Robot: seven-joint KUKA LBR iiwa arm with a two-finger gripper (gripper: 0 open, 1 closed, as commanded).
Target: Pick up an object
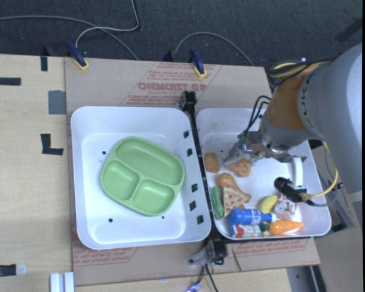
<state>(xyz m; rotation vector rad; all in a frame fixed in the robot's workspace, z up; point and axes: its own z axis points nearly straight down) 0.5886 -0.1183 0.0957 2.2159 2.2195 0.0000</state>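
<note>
Two white bins sit side by side on my bench. I see the gripper (pixel 242 157) low in the right bin (pixel 323 227), its tip touching an orange ring-shaped toy (pixel 243 168); I cannot tell its finger state. A green divided plate (pixel 143 175) lies in the left bin (pixel 85 163).
</note>
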